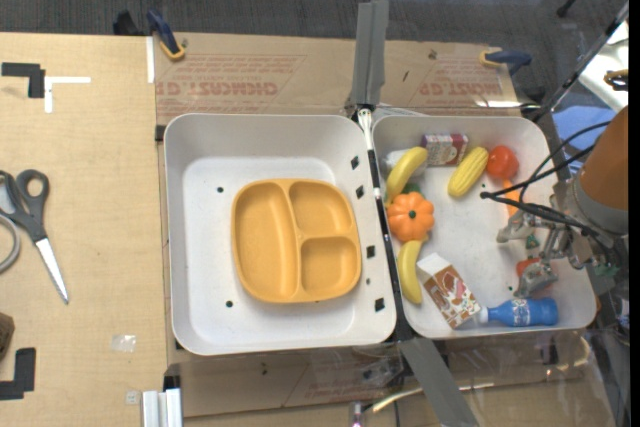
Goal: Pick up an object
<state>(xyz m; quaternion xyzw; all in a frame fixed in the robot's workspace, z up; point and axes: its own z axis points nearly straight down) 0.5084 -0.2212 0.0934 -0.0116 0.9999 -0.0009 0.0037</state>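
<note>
Toys [411,216] filled the right bin [455,329]; whether the gripper [535,250] was open I couldn't tell, so it needed to go down slowly.

Single fixed camera, mounted above the worktop [80,215]; both white bins [190,245] are viewed downward at a slant, from moderate height; floor is included at top.

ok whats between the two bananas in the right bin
In the camera view, the small orange pumpkin sits between the upper banana and the lower banana, close to both along the right bin's left wall.
</note>
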